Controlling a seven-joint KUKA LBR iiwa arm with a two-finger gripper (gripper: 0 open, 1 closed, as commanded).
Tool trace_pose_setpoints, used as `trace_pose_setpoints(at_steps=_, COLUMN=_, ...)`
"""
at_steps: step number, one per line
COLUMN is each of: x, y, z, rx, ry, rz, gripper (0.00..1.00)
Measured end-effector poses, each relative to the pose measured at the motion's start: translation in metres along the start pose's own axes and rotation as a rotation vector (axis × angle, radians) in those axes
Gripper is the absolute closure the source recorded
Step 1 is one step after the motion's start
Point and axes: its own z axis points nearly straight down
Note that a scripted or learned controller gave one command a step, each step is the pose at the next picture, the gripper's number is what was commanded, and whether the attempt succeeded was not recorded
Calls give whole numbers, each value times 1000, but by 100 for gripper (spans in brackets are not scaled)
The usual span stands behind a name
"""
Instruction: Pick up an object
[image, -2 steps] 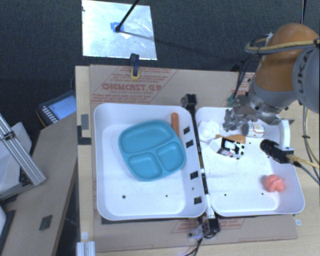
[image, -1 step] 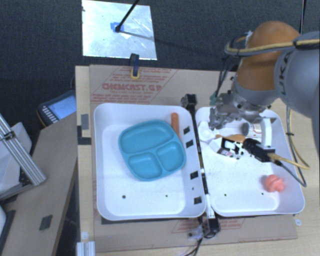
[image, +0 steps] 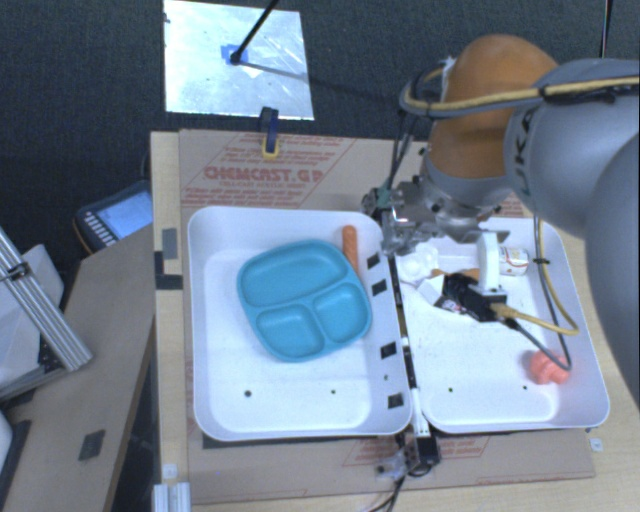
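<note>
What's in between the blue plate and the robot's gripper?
In the camera view, a small orange stick lies there, beside the blue plate in the left bin. Past it come the bins' meeting rims, then the gripper.

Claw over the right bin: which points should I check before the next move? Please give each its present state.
1. Claw is over the right bin, at its far end beside the divider: ok.
2. Claw already holds something: cannot tell.
3. Pink thing lies free by the right bin's outer wall: ok.
4. Plate lies flat in the left bin: ok.
5. Carrot lies apart from the plate: not ok, it seems to touch the rim.
</note>
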Motion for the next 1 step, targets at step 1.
trace_pose_setpoints(at_steps=1, x=54, y=8, z=-1, rx=0, ry=2, rz=-1, gripper=100)
